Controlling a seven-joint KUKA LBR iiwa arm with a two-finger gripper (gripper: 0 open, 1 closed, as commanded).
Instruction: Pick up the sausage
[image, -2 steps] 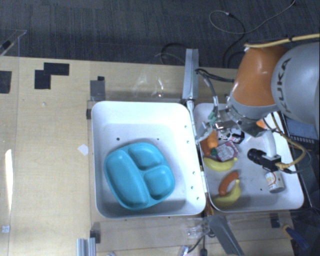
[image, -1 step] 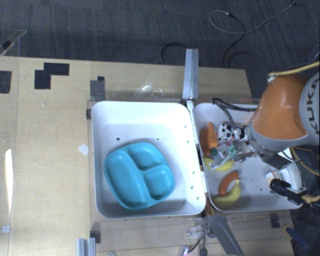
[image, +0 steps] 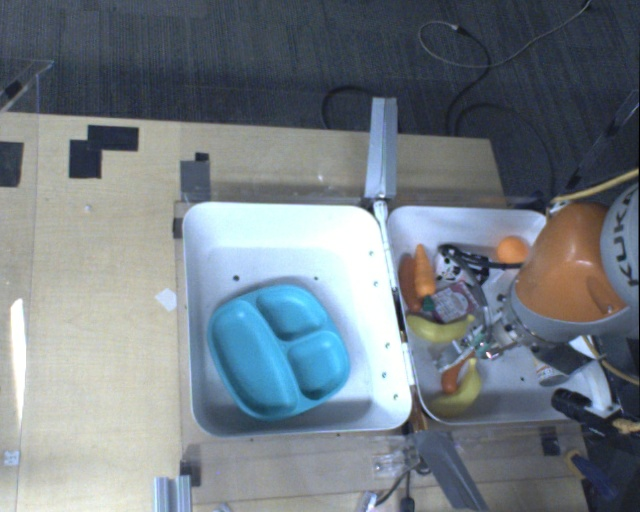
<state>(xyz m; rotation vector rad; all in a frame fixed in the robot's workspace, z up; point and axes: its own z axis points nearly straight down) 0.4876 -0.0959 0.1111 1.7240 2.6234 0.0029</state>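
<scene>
The sausage (image: 454, 378) is a short reddish-brown piece near the front of the right bin (image: 520, 400), lying against a yellow fruit (image: 456, 398). My gripper (image: 476, 344) is low in this bin, just above and behind the sausage's upper end, between it and a banana (image: 438, 329). The arm's orange band and grey wrist (image: 570, 275) cover the bin's right half. Nothing can be seen held in the gripper.
In the right bin's back half lie a carrot (image: 421, 271), an orange ball (image: 512, 250), a black tool (image: 464, 260) and a purple-grey packet (image: 456, 299). The left bin (image: 230, 240) holds a blue divided tray (image: 280, 348). A metal divider post (image: 382, 150) stands between the bins.
</scene>
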